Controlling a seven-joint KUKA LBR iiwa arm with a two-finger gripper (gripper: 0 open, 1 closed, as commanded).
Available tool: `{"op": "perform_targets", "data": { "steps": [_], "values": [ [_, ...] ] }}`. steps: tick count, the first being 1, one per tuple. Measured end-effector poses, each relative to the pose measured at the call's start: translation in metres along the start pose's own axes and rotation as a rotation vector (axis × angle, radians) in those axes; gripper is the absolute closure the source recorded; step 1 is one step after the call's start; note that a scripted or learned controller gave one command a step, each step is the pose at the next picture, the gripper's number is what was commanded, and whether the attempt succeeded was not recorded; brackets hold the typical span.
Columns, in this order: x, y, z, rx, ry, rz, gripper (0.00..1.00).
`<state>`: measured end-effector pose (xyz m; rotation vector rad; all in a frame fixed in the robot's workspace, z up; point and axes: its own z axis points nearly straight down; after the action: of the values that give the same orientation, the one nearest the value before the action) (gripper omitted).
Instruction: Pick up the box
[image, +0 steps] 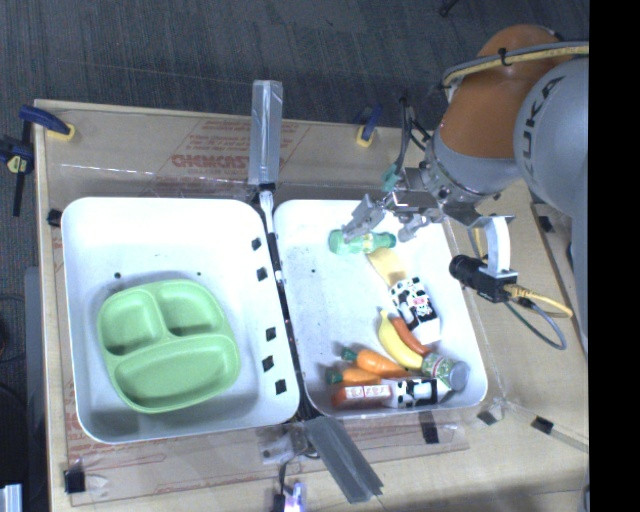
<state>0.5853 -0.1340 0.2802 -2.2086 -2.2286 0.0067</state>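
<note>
**Hovering at the far end of the right bin, box not yet reached**

Watching the gripper (385, 222), I see its fingers spread and holding nothing, poised over a small green item (360, 241) at the far end of the right bin (300, 300). I judge this as the approach step. The box (415, 305), a small carton with a black-and-white cow pattern, lies nearer the camera, apart from the gripper, just beside the banana (398, 342). Its long axis runs from the far end toward the near right. Carrots (365, 360) and a bottle (395, 393) crowd the near end. Next I need to travel toward the box, turning the fingers across its short side. The left bin (80, 260) holds a green tray (168, 345).
</note>
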Motion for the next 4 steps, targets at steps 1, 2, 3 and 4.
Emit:
{"op": "perform_targets", "data": {
  "steps": [1, 2, 3, 4],
  "values": [
    [0.042, 0.028, 0.106, 0.0, 0.0, -0.214, 0.0],
    [0.033, 0.027, 0.131, -0.002, 0.0, -0.293, 0.0],
    [0.023, 0.015, 0.13, 0.003, 0.002, -0.177, 0.0],
    [0.018, 0.019, 0.181, -0.019, -0.025, -0.39, 0.0]
  ]
}}
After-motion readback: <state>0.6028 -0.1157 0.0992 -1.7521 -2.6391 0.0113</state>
